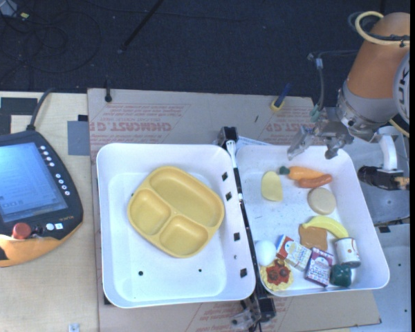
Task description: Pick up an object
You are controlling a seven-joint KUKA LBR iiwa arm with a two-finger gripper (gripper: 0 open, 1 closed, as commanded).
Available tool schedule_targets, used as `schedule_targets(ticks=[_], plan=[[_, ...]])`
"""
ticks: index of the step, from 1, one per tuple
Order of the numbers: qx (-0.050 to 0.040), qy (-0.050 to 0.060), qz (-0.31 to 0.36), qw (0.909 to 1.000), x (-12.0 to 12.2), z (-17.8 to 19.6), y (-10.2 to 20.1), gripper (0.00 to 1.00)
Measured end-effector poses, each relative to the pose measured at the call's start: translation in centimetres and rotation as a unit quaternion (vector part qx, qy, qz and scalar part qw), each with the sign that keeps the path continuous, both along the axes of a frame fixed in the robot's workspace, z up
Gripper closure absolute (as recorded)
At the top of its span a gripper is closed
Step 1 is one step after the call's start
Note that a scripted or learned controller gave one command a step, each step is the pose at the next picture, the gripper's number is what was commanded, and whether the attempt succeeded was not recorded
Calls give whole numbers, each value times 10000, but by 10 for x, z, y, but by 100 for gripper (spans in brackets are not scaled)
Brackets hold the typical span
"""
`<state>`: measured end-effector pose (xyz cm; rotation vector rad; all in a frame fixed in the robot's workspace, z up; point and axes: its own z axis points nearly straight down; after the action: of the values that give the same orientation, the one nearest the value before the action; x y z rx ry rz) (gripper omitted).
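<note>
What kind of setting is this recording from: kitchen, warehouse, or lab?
Most likely a robotics lab bench: a teach pendant lies beside two white bins, toy food such as a carrot fills one, and cardboard lines the bench.

Pale wooden surface (48, 282), seen from above at a slant. A flat brown cardboard sheet with red printed lettering (166, 116) lies on it, covering the middle and right. Two shallow white plastic bins sit side by side on the cardboard, edges touching: left bin (117, 268), right bin (370, 254). Left of the cardboard, directly on the wood, rests a grey handheld control pendant with a lit screen and orange underside (24, 196). A small grey rectangle (77, 136) lies just beside the cardboard's left edge.
</note>
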<state>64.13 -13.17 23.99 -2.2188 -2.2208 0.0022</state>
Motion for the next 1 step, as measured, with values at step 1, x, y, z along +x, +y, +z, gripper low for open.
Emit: schedule_targets(ticks=[1], plan=[[3, 13, -5, 10000, -33, -117, 7, 0]])
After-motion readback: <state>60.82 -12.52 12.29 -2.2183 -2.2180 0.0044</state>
